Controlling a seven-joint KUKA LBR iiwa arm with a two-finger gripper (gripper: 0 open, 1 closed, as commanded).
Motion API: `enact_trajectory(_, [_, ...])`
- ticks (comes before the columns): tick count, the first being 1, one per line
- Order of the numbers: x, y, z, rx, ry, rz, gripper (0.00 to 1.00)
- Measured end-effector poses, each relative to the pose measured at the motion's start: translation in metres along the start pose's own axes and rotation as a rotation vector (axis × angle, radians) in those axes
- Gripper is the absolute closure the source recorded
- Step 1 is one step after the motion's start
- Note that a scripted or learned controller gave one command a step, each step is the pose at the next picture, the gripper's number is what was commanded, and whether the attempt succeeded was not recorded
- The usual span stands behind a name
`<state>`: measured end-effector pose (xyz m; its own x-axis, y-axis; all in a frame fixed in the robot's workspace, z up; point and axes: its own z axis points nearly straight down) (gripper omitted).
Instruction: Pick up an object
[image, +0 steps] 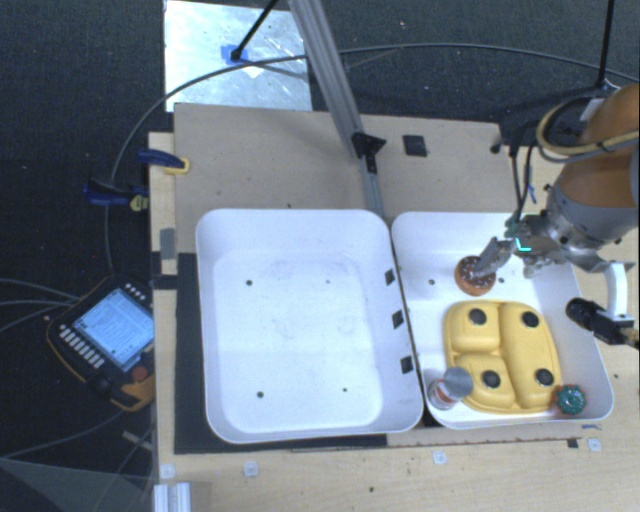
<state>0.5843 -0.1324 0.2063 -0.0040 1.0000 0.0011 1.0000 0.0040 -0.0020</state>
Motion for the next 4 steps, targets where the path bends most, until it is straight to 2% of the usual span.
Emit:
enact_trajectory(1, [0.000,0.001,-0.001,-0.003,-0.001,-0.001,0.00])
enact_trajectory(3, [0.008,-0.003,0.085,0.000,-0.001,0.003,0.00])
enact_trajectory(4, [0.009,0.003,0.115,-0.021,-0.003,0.001,0.00])
